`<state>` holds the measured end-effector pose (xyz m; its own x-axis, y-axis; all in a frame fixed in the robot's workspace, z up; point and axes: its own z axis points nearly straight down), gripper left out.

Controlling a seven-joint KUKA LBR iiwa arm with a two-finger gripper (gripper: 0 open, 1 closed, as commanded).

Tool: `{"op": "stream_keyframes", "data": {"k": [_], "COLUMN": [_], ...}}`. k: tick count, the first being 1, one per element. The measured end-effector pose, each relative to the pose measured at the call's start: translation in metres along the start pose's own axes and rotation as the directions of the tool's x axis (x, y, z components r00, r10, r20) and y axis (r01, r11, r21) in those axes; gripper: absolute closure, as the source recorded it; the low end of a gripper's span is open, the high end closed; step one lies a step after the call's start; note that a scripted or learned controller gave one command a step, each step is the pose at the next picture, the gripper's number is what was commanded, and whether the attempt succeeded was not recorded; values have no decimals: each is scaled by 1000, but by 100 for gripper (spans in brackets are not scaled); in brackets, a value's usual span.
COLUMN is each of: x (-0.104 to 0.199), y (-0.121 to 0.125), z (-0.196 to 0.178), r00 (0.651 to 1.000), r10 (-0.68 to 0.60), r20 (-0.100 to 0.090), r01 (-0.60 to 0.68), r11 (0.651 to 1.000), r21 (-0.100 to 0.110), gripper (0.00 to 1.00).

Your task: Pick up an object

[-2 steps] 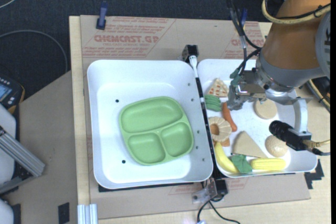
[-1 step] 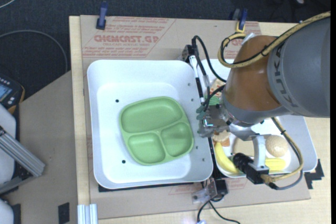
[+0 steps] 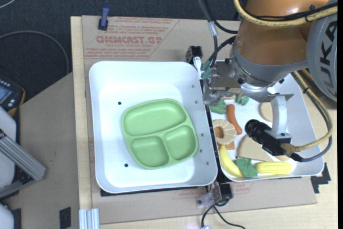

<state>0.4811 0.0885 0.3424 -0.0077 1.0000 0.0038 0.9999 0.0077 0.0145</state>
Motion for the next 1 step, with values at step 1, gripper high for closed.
{"op": "stream_keyframes", "data": {"k": [1], "x": [44], "y": [-4], "z": [68], "r00": [1000], "r10": [3], "r20": [4], "r01": [-3], "r11": [1000], "r21": [22], "gripper": [100]}}
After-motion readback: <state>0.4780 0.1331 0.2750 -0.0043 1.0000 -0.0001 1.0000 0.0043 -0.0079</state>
